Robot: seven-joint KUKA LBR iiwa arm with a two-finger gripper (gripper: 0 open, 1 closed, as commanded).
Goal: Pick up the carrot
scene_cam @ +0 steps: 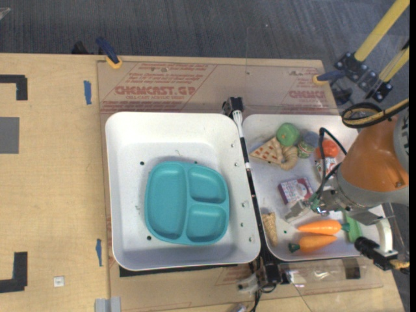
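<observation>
Two orange carrot-like pieces lie near the front edge of the right bin [260, 174]. The upper carrot [320, 227] has a green top pointing right. The lower carrot [315, 242] has a small green tip at its left end. My gripper [311, 205] hangs just above and behind the upper carrot, under the grey wrist and orange band [370, 161]. Nothing is visibly held in it.
The right bin also holds a purple packet [294, 189], a pizza slice [270, 151], a green fruit [288, 134], a red-orange item [329, 149] and a bread piece [268, 225]. A teal divided plate [187, 202] lies in the left bin [130, 142].
</observation>
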